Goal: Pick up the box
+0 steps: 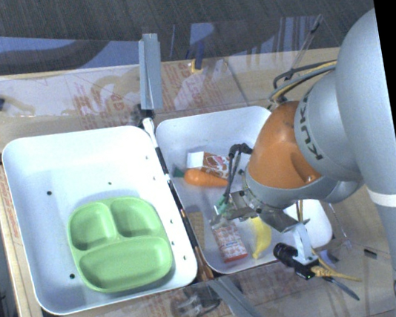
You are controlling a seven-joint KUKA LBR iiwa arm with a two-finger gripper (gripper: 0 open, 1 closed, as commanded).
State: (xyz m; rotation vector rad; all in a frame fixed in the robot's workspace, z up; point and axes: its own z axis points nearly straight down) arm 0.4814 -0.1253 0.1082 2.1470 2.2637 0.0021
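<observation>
A small red and white box (229,243) lies flat near the front edge of the right bin (180,138). My gripper (230,206) hangs low over the middle of that bin, just above and behind the box, with the grey and orange wrist covering the bin's right half. I see nothing held in it. An orange carrot (205,178) lies just behind the gripper, and a red and white packet (214,162) rests beyond the carrot. A yellow banana (261,236) lies to the right of the box, partly under the wrist.
The left bin (29,182) holds a green divided plate (120,244) at its front. A narrow rim separates the two bins. The arm hides much of the right bin's right side.
</observation>
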